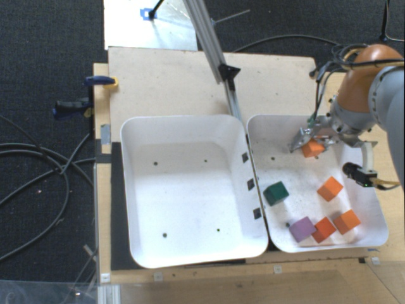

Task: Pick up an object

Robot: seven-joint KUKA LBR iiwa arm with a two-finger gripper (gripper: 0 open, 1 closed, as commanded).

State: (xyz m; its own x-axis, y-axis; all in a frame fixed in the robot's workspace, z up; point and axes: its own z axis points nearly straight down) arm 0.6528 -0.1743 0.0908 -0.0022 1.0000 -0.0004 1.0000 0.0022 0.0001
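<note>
My gripper (312,143) hangs over the upper part of the right bin (273,124), reaching in from the right. A small orange block (312,149) sits between its two metal fingers, which close on it. Loose on the bin floor lie a dark green cube (275,193), a purple cube (302,228), an orange cube (330,189), a red-orange cube (324,229) and another orange cube (347,221).
The left bin (183,124) stands beside the right one, sharing a middle wall. A slanted metal pole (212,43) crosses the bench from the top. A black fitting (358,173) on the arm hangs over the right bin's right side.
</note>
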